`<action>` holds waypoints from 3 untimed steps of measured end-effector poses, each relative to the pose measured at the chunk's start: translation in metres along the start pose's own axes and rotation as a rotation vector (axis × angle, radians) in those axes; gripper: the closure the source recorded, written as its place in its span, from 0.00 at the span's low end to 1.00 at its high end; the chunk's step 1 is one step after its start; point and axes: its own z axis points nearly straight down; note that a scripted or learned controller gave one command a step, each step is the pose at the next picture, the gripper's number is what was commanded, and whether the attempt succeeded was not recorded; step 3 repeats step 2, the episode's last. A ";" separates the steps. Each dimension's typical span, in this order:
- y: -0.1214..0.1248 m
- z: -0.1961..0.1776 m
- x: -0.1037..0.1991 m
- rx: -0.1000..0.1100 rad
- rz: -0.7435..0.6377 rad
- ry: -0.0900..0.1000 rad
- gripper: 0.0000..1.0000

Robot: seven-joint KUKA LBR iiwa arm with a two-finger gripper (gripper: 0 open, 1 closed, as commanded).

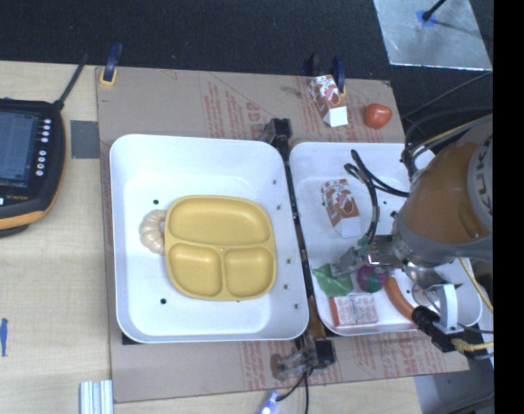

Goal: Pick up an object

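The gripper (369, 261) is lowered into the right bin (309, 231), among a purple toy (368, 277), a green toy (332, 279) and an orange carrot (398, 298). Nothing is seen lifted, and whether anything is held cannot be told. A small carton (340, 205) is lying farther up the bin, and a flat packet (354, 310) is near the bottom edge. A yellow divided plate (218, 247) is set in the left bin (128, 231). The pick looks only just started.
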 end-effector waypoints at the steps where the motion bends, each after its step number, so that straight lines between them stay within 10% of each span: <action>1: 0.000 -0.010 -0.001 0.002 -0.003 -0.001 1.00; 2: 0.030 -0.101 0.110 -0.003 -0.001 0.001 1.00; 3: 0.030 -0.101 0.110 -0.003 -0.001 0.001 1.00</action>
